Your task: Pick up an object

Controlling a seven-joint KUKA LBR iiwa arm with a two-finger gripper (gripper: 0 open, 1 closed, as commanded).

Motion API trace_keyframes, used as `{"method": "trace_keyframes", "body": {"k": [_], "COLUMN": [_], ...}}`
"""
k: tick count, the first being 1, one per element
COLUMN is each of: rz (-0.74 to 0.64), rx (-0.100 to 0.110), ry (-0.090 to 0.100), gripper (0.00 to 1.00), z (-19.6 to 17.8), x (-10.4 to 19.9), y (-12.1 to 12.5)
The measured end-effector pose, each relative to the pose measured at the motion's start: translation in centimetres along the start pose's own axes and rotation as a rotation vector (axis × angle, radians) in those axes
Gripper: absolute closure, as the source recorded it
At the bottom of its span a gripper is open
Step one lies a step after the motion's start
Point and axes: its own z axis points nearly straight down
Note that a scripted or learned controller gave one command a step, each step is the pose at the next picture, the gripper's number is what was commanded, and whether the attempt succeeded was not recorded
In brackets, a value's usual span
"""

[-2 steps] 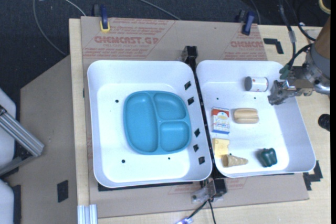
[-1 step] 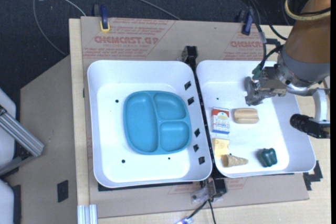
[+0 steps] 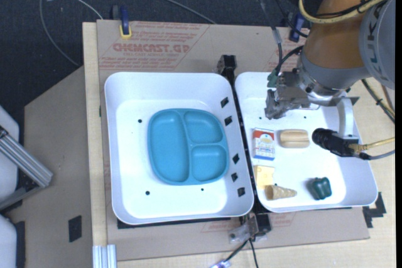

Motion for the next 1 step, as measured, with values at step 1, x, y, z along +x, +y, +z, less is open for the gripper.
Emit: {"method": "trace_keyframes", "body": {"k": [1], "rz": [0.001], "rx": [0.000], "ry": [0.000], "gripper": [1.00], "z": [0.86], "x": [6.17], "y": [1.37]}}
